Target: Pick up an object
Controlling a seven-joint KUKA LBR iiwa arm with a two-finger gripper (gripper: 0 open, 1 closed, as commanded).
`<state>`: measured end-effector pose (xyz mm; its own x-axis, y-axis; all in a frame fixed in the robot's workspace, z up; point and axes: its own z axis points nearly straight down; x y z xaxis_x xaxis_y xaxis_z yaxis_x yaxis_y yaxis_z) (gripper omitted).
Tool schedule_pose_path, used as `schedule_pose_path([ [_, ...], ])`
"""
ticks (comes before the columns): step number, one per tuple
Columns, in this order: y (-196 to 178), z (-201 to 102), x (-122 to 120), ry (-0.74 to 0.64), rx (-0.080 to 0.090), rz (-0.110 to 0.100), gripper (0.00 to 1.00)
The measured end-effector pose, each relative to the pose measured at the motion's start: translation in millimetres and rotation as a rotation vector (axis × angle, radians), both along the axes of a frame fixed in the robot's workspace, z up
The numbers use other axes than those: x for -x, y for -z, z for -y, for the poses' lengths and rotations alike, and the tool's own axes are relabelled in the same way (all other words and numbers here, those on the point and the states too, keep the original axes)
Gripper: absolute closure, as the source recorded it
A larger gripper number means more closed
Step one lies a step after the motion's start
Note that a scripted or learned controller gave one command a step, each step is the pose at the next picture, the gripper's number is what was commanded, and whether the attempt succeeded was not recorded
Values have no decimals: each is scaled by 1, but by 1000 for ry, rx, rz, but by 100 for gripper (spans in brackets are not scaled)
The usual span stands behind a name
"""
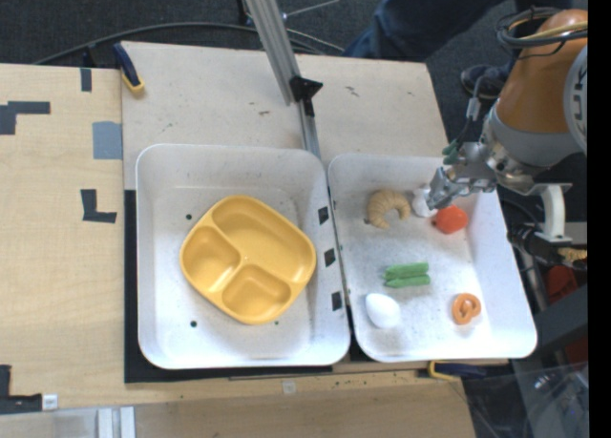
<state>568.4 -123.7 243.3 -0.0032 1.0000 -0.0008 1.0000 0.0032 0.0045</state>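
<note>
Risk of a miss or a knock: gripper (431, 199) low near the far edge of the right bin (496, 264), wedged between two close neighbours, so a descent could shove either aside or pinch both. Finger state impossible to tell, tips lost against the white floor. Croissant (387, 206) just beside the gripper toward the bin's left edge, red tomato (452, 219) just beside it toward the near right, perhaps touching. Nothing visibly between the fingers. Green bean pod (408, 276), white egg (383, 310) and orange pretzel (466, 308) well apart, toward the near edge. Yellow divided plate (248, 258) alone in the left bin (158, 236).
</note>
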Motion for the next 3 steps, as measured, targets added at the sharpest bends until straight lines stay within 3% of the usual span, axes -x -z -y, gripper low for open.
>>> schedule_pose_path([
  [2, 20, -117, 6, -4, -3, -7, 100],
  [3, 12, -176, -3, -5, -3, -5, 100],
])
